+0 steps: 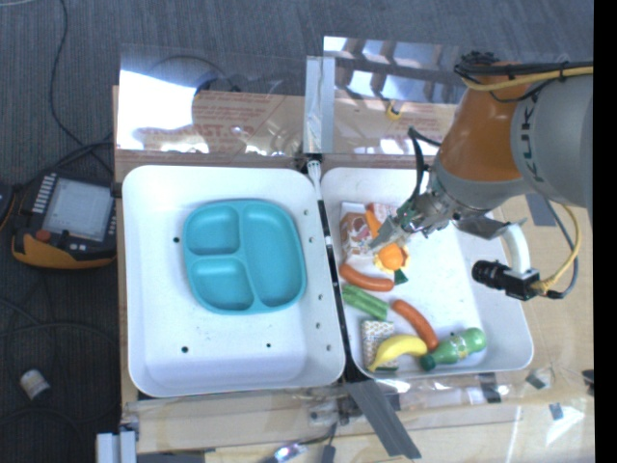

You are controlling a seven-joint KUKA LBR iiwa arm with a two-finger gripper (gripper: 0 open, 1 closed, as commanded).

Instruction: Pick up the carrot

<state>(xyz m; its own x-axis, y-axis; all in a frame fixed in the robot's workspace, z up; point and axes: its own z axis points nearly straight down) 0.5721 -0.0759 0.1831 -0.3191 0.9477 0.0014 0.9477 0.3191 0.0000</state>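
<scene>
The carrot (390,257) is a short orange piece with a green tuft at its lower right. It lies in the right bin (501,307), left of the middle. My gripper (389,236) reaches down from the right, its tip right at the carrot's upper edge. The tip touches or nearly touches the carrot. The wrist and orange band hide the bin's back right part.
Around the carrot lie a meat slice (355,228), a sausage (366,278), a green pod (364,303), a red-orange pepper (415,321), a banana (397,348) and a green vegetable (453,345). The left bin (154,336) holds a blue divided plate (241,256).
</scene>
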